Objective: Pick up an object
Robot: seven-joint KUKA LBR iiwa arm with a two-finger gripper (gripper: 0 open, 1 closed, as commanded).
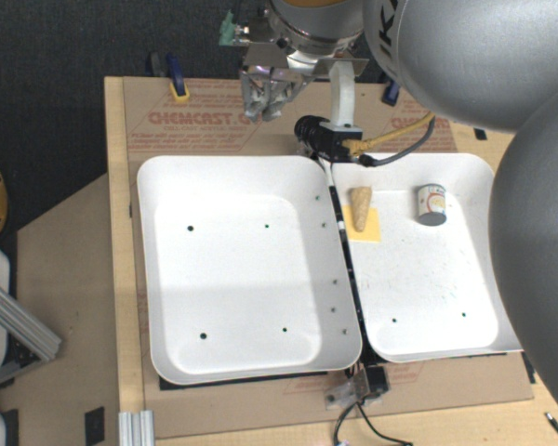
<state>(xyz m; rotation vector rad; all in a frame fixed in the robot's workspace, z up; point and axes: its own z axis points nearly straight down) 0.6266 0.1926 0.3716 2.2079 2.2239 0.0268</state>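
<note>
I see the gripper (265, 100) above the desk (205, 119) beyond both bins — whether it's parted, I cannot tell. Can (431, 204) and yellow wedge (362, 214) lie in the right bin (428, 342).

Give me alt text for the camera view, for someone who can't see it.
A grey arm's pincer hangs above the brown board behind two white bins, away from the objects. The right bin holds a tan wedge lying on a yellow square and a small can; the left bin sits beside it.

left bin (167, 249) open, arm (465, 45) overhanging right
</note>
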